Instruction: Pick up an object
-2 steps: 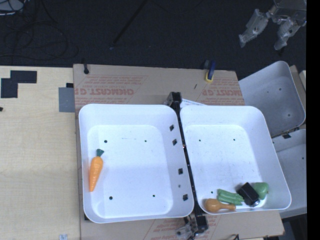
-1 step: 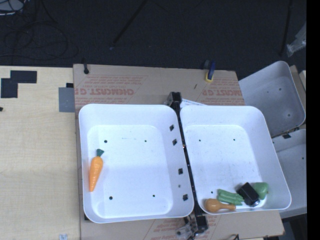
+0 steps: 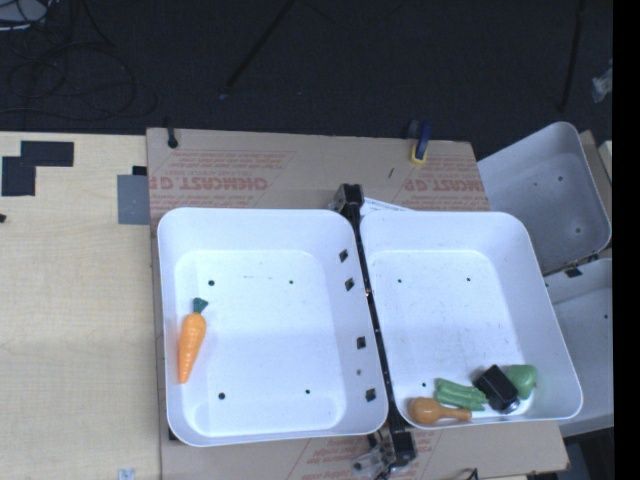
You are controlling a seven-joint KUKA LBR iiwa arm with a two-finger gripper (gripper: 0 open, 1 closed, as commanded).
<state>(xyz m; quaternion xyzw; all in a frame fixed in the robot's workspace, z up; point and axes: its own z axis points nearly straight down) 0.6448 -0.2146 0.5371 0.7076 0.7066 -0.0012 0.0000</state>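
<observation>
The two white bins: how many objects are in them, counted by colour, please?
Orange: 2, plastic toy carrot in the left bin; pear-shaped orange toy in the right bin
Green: 2, long green toy; rounded green toy
Black: 1, small black block
Total: 5

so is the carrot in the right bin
No, the carrot lies alone by the left wall of the left bin.

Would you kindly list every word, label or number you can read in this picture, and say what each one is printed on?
"GEMCRAFT" or similar, my best reading only: faint red print, upside down and blurred, on the cardboard sheet behind the left bin.
A shorter piece of the same red print on the cardboard behind the right bin: unreadable.
Red print on the cardboard's near edge: too blurred to read.
</observation>
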